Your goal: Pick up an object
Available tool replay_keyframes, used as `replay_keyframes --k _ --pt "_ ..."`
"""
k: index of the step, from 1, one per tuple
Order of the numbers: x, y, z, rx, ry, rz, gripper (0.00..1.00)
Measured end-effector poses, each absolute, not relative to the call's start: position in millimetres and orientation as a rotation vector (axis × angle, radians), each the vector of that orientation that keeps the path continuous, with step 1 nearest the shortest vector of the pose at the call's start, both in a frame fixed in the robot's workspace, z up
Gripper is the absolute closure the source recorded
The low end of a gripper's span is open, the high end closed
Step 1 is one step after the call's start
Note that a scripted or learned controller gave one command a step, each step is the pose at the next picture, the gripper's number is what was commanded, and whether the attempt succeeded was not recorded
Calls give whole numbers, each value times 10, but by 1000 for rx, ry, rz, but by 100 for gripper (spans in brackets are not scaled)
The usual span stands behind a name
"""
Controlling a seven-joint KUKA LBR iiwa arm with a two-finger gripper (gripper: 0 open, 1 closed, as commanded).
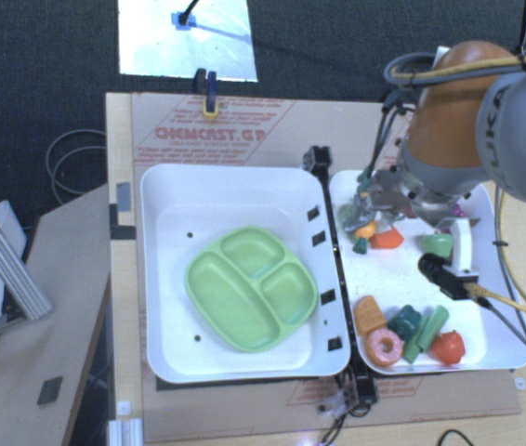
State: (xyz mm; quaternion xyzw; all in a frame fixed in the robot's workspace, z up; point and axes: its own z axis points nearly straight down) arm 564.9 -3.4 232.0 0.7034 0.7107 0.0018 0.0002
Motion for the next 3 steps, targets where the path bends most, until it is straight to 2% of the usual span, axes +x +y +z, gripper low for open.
replay_keyframes --k 1,2,3 --pt "5529 516 2339 2211 2235 3 100" --pt "5626 537 2208 2215 2227 0 100" --pt "5530 460 2142 2221 2222 -1 100"
